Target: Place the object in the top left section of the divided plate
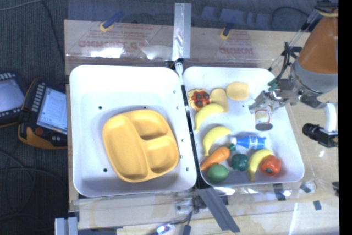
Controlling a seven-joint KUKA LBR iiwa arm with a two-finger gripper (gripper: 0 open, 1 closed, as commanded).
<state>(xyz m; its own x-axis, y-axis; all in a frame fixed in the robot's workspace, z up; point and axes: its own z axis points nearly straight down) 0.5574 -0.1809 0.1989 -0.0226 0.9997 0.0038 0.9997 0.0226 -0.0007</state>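
Observation:
The yellow divided plate [111, 124] lies in the left bin [88, 91], turned at an angle, with one long section and two smaller ones, all bare. My gripper [263, 106] hangs over the right side of the right bin [286, 135]. A small pale cup-like object [263, 116] sits between its fingers, and its shadow falls on the bin floor just below.
The right bin holds several toy foods: a pizza piece [199, 98], two pale yellow lumps [237, 90], bananas [208, 114], a carrot [215, 157], a blue bottle [248, 142], a green lime [218, 173] and a red pepper [270, 165]. A divider wall [187, 118] separates the bins.

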